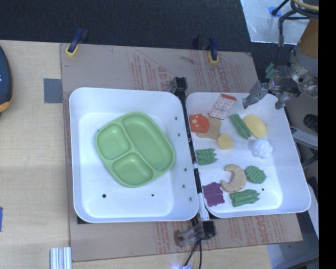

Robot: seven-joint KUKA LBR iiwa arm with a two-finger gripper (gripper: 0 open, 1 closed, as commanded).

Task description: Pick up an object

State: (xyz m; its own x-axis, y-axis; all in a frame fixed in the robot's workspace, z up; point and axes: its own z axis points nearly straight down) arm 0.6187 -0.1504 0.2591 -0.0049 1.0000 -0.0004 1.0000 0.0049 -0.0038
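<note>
Pincer (pixel 267 97) hovers over right bin (pixel 294 167) top rim, fingers spread, nothing between them. Nearest candidates: yellow lemon piece (pixel 255 125) and green pod (pixel 239 125), side by side just below. Likely light, rigid plastic, slick. Lemon rounded, may squirt out; grip pod across narrow width.

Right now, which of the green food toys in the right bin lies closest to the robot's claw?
The long dark green piece, slanted beside the yellow lemon, lies nearest the gripper. The other green pieces sit lower in the bin.
</note>
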